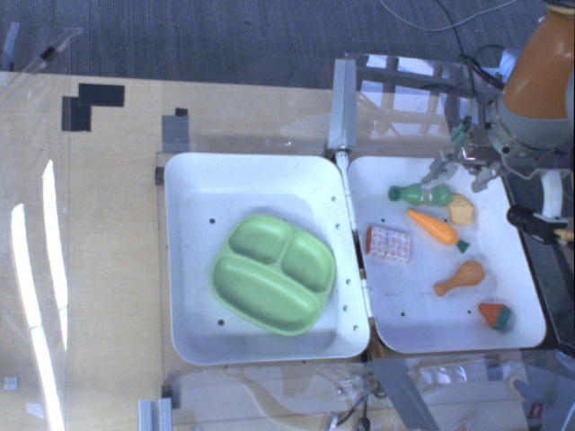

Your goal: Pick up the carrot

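Orange carrot clear, gripper indistinct

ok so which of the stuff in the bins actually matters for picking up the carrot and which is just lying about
For the job:
carrot
gripper, above the right bin's far side

Lying about:
green bottle
yellowish piece beside the carrot
checked packet
drumstick
small orange-and-green piece
green divided plate, left bin

Bright, even light from above; bins cast soft shadows. White glare streaks the clear panel at the frame's left. Detail is slightly soft throughout.
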You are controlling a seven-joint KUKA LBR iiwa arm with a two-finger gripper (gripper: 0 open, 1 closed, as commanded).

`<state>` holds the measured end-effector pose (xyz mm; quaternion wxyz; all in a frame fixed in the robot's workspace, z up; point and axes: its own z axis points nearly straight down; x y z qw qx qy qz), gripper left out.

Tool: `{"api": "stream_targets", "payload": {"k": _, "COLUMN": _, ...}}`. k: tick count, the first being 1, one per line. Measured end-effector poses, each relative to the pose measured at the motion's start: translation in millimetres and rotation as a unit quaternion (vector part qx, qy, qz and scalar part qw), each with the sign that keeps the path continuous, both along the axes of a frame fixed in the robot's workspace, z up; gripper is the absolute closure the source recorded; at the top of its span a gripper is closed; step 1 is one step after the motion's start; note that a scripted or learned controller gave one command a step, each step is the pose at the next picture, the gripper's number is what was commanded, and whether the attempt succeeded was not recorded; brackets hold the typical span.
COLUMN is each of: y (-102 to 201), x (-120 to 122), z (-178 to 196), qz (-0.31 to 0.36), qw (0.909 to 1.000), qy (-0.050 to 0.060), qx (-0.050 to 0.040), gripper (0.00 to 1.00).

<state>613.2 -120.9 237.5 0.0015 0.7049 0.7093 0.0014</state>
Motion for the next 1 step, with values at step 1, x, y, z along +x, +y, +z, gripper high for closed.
{"api": "stream_targets", "payload": {"k": 1, "y": -46.0, "x": 19.6, "z": -147.8, "qz": 0.158, "qw": 0.9875, "qy": -0.002, "qx": -0.0011, "gripper": 0.0}}
